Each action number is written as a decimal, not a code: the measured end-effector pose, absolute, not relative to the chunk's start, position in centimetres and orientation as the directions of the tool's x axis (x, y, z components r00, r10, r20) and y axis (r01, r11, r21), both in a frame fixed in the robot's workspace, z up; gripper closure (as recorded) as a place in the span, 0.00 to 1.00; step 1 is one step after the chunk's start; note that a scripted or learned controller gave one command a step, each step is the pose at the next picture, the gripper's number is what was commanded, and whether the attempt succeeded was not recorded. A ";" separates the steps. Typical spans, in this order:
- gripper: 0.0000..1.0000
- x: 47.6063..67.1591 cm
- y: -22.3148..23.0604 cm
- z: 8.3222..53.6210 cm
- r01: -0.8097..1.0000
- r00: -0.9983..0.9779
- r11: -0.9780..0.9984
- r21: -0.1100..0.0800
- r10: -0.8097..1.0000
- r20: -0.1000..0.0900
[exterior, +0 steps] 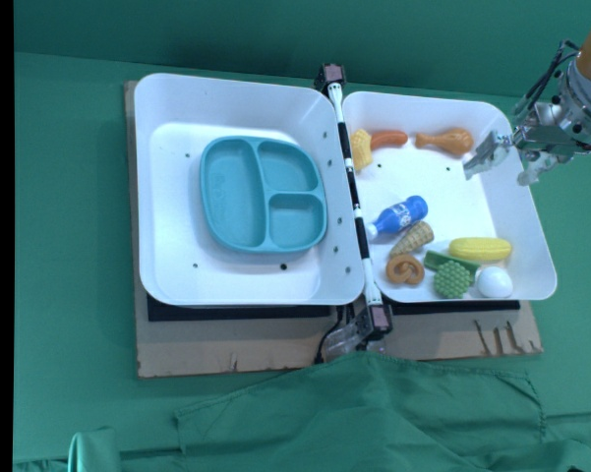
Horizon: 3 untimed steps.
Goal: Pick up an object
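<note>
The right bin point(516, 226) holds toy food: a corn cob point(361, 149), a carrot point(388, 139), an orange drumstick point(446, 142), a blue bottle point(397, 214), an ice-cream cone point(413, 237), a pretzel point(405, 269), a green vegetable point(452, 279), a yellow banana-like piece point(480, 250) and a white egg point(494, 282). My gripper point(506, 159) hangs over the bin's upper right edge, open, with nothing between its fingers. It is to the right of the drumstick and apart from it.
The left bin point(177, 116) carries a teal divided plate point(264, 194). Both bins rest on a cardboard sheet point(226, 347) over green cloth. A black hinge bar point(351, 190) runs between the bins. Folded green fabric point(374, 411) lies at the front.
</note>
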<state>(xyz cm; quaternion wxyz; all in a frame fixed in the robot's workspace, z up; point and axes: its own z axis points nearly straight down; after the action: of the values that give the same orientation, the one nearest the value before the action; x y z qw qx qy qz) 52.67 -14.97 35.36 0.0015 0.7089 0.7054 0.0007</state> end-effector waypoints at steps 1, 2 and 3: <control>0.00 52.7 -15.0 35.4 1.000 0.005 -0.005 0.003 1.000 -0.001; 0.00 52.5 -15.4 29.4 1.000 0.005 -0.005 0.000 1.000 -0.002; 0.00 52.1 -15.3 25.2 1.000 0.004 -0.004 -0.001 1.000 -0.001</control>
<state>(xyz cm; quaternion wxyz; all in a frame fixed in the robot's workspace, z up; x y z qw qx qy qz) 52.11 -15.32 25.19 0.0000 0.7087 0.7056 -0.0008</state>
